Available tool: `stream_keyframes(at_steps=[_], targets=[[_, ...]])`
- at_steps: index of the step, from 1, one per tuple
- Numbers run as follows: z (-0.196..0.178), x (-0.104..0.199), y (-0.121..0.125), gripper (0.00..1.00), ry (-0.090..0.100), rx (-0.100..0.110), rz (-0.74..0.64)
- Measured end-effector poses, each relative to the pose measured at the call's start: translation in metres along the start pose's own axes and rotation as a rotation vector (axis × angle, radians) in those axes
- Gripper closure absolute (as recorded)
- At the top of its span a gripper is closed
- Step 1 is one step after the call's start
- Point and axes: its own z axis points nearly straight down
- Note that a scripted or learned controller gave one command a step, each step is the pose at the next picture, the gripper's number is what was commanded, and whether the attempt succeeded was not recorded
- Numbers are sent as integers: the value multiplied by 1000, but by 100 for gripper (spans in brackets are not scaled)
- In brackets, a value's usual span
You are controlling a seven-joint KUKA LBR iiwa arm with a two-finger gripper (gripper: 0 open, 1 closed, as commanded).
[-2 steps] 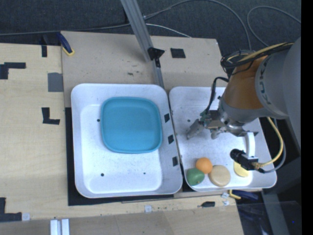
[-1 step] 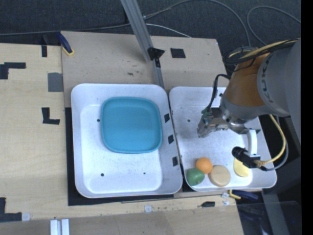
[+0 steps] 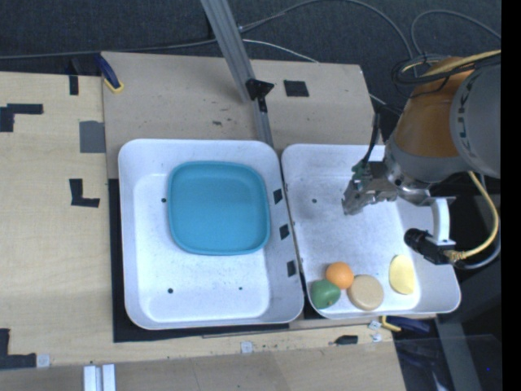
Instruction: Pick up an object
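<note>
well, yellow obj (image 3: 402, 274) — long axis near vertical, by tan disc (image 3: 366, 292).

I have the arm (image 3: 456, 129) reaching in from the right side, its grey body and orange band bent over toward the left. The wrist tilts downward, carrying the gripper (image 3: 356, 200) low with its tip pointing down and left. I cannot make out the gripper's state from here.

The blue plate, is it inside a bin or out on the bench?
Inside. The square blue plastic plate lies flat on the floor of the left white bin, with the bin's raised rim around it on every side.
</note>
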Motion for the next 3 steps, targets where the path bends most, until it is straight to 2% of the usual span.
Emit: stream_keyframes(at_steps=[1, 2, 3], targets=[[-41, 0, 2, 100, 0, 1, -1], [-62, 0, 2, 100, 0, 1, 0], [-57, 46, 5, 100, 1, 3, -2]])
